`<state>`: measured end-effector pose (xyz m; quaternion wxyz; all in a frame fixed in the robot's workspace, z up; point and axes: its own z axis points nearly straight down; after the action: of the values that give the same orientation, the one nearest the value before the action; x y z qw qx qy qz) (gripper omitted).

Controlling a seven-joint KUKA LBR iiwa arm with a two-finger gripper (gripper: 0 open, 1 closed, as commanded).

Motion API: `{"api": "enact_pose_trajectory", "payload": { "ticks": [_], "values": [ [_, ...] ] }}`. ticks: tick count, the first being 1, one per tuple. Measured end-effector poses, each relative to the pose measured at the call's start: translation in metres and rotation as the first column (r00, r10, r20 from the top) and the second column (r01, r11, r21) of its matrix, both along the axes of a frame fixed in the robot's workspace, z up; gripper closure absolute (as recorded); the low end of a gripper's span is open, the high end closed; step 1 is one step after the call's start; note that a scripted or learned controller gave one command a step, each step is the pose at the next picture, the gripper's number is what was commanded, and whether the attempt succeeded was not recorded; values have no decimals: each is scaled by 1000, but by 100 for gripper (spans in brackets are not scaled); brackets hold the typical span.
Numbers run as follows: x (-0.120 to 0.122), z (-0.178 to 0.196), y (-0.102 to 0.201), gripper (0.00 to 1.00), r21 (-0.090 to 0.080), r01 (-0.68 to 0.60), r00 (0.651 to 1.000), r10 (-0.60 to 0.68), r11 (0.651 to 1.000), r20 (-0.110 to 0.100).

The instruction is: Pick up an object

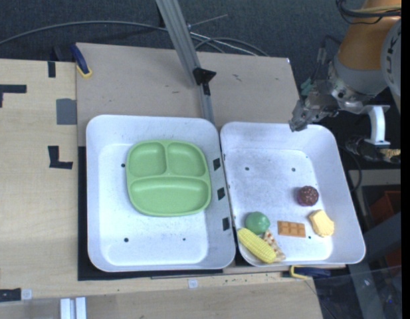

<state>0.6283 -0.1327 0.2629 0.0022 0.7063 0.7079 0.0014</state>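
We are at the reach-in stage, with nothing picked yet. Our tool (pixel 300 119) hangs at the far right corner of the right bin (pixel 278 138), just over its rim, and it carries nothing; we cannot tell from this angle how it is set.

The things to choose from all lie along the near edge of that bin, well apart from the tool: a dark red ball (pixel 307 195), a yellow piece (pixel 321 223) just beside it, an orange waffle (pixel 291 229), a green ball (pixel 257 222) and a corn cob (pixel 258 244).

To do this step well, we judge the red ball the best target. It has bare floor on its far and left sides, so we can come straight down. The corn and green ball touch or nearly touch and crowd the near wall, which would likely block one side of the tool. The waffle looks flat and hard to get under.

The middle of the right bin is bare, giving us free travel from the corner toward the near row. The left bin (pixel 105 178) holds a green plate (pixel 169 178); we have no need to cross the divide.
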Motion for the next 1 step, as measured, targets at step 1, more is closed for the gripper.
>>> {"api": "enact_pose_trajectory", "payload": {
  "ticks": [1],
  "values": [
    [-21,-15,51,100,2,-3,1000,3,1000,-8]
  ]
}}
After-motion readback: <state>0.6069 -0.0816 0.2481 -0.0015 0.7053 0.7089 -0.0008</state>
